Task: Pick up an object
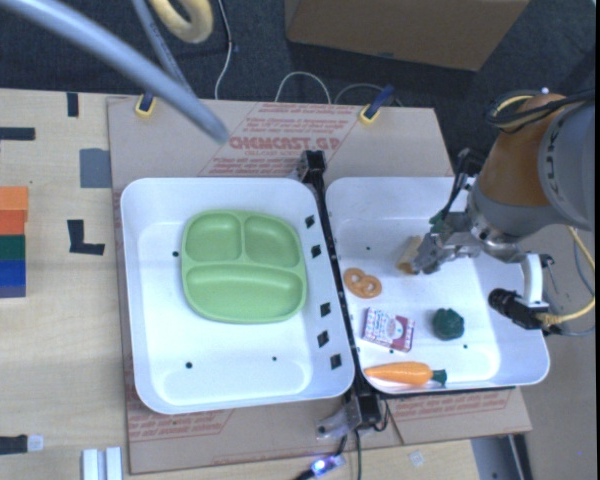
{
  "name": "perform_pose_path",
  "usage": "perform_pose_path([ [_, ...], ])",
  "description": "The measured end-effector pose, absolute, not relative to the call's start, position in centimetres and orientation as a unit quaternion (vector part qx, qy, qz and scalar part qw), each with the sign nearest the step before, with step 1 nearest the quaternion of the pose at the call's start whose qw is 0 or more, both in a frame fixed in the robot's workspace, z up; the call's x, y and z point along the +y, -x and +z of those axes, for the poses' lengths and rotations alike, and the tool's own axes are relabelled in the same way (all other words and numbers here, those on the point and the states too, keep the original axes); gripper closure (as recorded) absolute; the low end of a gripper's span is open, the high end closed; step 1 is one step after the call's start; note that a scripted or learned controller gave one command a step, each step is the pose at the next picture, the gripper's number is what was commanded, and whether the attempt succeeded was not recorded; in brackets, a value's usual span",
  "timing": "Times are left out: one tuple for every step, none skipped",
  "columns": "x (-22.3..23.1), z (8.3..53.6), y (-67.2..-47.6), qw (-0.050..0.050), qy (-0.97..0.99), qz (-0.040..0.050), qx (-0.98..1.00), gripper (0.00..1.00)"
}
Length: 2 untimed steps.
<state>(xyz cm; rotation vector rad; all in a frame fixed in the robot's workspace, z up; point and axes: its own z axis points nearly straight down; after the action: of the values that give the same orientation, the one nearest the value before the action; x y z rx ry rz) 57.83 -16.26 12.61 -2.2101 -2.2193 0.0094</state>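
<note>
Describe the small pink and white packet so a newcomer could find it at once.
Start at the right-hand white bin, the one without the green divided plate. Near its front, just beside the black divider, lies the small packet, flat on the bin floor. It sits between the orange pretzel behind it and the carrot in front, and it is the only rectangular, pink and white printed item there.

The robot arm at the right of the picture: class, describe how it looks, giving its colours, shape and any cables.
The arm is thick and rounded, grey with an orange band above the wrist. A yellow cable loops over the orange part. Its gripper is small, dark grey metal. A black fitting sticks out beside the wrist.
</note>
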Motion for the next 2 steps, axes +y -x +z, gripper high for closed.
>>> perform_pose_path([
  [-16.8, 18.0, -58.8, 0.000, 0.706, 0.0001, -0.708, 1.00],
  [-16.7, 22.3, -59.6, 0.000, 0.706, 0.0003, -0.708, 1.00],
])
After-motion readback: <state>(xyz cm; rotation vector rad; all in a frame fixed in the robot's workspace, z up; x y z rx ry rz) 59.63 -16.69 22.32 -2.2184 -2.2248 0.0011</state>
